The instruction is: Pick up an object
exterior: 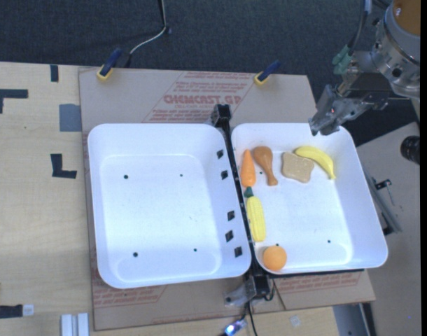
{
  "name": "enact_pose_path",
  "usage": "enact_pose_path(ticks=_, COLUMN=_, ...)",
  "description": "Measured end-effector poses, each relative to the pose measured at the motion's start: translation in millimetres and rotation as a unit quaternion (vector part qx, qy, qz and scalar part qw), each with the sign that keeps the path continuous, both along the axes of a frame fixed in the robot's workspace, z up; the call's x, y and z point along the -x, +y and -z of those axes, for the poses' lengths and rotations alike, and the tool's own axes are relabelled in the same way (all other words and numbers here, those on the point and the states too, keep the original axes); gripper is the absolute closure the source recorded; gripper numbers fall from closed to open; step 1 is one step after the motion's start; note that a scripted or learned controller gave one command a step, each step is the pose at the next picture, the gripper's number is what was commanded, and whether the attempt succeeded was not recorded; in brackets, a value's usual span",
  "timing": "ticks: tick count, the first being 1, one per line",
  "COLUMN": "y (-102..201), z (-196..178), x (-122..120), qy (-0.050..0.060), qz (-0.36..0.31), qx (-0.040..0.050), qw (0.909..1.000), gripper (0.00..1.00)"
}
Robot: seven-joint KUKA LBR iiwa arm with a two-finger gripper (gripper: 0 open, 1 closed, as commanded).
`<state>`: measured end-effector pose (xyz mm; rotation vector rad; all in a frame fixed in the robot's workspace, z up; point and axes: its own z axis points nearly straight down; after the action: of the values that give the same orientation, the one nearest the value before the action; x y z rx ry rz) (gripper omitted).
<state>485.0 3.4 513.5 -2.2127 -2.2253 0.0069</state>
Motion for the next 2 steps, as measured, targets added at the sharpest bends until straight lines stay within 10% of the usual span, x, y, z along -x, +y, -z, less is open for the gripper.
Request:
enact_pose_path(ticks=1, y=87, z=44, x=1, qy=0.001, qz=-0.002, qx=0.0002, qw=1.0000, gripper=1.00)
enact_pose_path(ticks=2, y=103, z=57, x=0, qy=0.000, qz=0.002, qx=0.0008, qw=1.0000, gripper=1.00)
